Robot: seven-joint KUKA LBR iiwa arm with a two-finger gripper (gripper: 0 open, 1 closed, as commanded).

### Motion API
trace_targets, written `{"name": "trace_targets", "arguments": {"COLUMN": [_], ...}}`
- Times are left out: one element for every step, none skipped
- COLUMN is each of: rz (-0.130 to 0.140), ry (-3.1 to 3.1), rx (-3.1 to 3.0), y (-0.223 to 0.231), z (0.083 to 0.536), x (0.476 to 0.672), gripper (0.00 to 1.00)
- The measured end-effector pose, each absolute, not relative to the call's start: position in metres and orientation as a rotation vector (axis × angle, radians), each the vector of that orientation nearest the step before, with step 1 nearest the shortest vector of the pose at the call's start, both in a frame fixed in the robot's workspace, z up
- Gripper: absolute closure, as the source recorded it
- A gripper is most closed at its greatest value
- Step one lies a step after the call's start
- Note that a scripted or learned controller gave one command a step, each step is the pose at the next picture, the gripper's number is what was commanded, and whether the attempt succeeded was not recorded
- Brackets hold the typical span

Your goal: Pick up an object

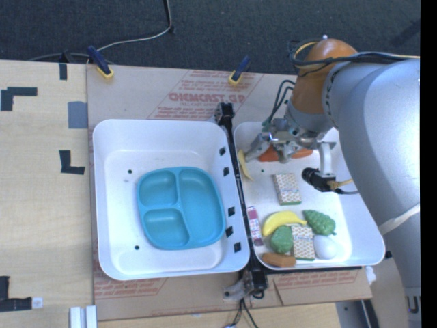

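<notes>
Because the end effector (276,144) hangs low over the far end of the right white bin (355,234), just above a small orange toy piece (271,155), you should expect that piece to be light, hard plastic and slippery, best pinched across its narrow middle; whether the end effector is apart or together you cannot tell. Watch the yellow crescent (242,165) by the bin wall, the speckled block (287,188) nearby, and the heap around the plastic banana (283,219).

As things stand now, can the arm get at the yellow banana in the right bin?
Probably yes. The banana lies uncovered in the right bin, with the arm's jaws already over that bin's far end. The green toy touches it, which may crowd a grasp.
</notes>
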State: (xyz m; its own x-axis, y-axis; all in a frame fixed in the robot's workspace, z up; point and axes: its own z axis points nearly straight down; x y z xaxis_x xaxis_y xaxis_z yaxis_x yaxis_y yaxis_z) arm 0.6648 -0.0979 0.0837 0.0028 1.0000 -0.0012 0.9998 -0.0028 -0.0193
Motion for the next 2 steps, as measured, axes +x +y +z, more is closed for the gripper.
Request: {"name": "trace_targets", "arguments": {"rz": [0.022,0.023], "ry": [-2.209,-2.209], "rx": [-2.214,-2.217], "y": [-0.0982,-0.0976], "z": [0.0837,0.0837], "x": [0.6648,0.6647], "gripper": [0.00,0.00]}}
